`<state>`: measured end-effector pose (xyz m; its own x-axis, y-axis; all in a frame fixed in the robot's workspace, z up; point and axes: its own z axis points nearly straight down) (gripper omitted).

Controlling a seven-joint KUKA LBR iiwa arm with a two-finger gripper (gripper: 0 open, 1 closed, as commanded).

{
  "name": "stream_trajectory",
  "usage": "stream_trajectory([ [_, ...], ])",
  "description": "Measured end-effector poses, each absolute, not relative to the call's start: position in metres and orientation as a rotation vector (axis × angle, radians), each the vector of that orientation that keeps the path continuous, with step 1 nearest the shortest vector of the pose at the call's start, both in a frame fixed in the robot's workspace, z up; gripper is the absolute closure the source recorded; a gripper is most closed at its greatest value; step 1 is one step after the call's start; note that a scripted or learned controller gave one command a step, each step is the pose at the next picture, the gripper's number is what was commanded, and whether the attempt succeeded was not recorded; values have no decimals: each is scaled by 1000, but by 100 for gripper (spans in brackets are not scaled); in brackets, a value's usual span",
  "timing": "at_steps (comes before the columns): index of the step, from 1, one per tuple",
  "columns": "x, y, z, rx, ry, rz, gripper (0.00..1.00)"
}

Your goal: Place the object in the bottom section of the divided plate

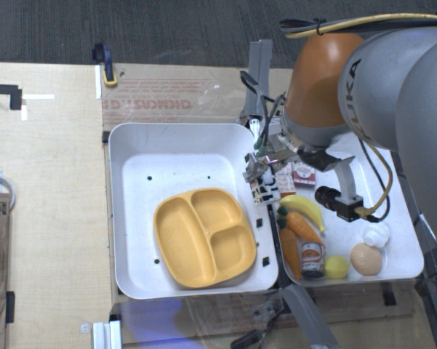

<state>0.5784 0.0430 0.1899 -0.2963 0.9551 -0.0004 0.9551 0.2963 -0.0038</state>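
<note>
Yellow three-section plate (203, 237) lies smooth and bare; pincer (264, 171) state unclear.

Smooth matt yellow plastic plate (203, 236)

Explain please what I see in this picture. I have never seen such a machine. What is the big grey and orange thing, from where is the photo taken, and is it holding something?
The big grey and orange thing is a robot arm, reaching in from the right. The one camera sits above the bench and looks down at a slant. At the arm's end is a two-finger gripper, near the wall between two shallow white bins. I cannot tell whether it holds anything. The left bin holds a yellow divided plate with three sections. The right bin holds toy food: a banana, a carrot, a small bottle, a lemon, an egg and a small red and white box.
</note>
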Motion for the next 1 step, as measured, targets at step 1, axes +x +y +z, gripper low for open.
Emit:
stream_trajectory([
  [1,557,91,191,-1541,-2735,5,100],
])
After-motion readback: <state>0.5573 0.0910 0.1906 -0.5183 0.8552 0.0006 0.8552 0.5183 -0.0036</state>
